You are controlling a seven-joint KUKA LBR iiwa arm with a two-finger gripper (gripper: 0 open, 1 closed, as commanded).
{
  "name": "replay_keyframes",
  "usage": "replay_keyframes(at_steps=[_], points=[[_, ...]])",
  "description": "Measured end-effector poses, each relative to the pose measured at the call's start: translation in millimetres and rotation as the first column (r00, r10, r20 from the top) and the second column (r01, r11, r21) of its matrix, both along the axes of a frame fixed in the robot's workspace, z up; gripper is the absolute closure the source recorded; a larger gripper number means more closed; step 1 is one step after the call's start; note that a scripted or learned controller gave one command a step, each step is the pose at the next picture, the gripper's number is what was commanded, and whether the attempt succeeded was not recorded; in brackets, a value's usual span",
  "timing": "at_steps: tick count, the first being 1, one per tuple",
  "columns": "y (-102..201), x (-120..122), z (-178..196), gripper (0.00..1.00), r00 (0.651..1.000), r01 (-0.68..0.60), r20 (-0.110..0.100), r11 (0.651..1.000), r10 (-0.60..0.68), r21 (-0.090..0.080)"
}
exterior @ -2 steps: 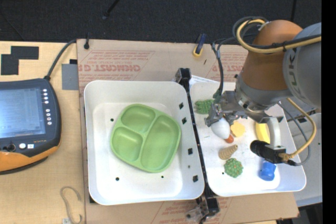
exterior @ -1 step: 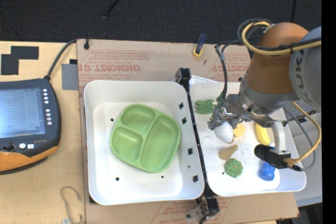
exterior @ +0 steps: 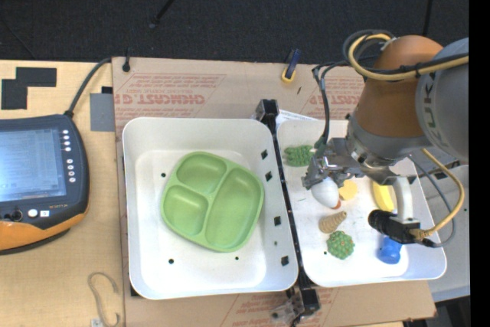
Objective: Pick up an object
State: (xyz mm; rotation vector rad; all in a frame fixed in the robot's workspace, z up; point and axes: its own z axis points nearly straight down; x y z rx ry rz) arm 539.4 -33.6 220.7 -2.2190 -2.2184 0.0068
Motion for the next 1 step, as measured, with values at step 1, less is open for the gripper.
replay_keyframes(at_steps=[1], points=[[2.5, -0.9, 15.7, 1.00, 1.000, 0.000, 0.004, 1.000, 0.000, 0.001]])
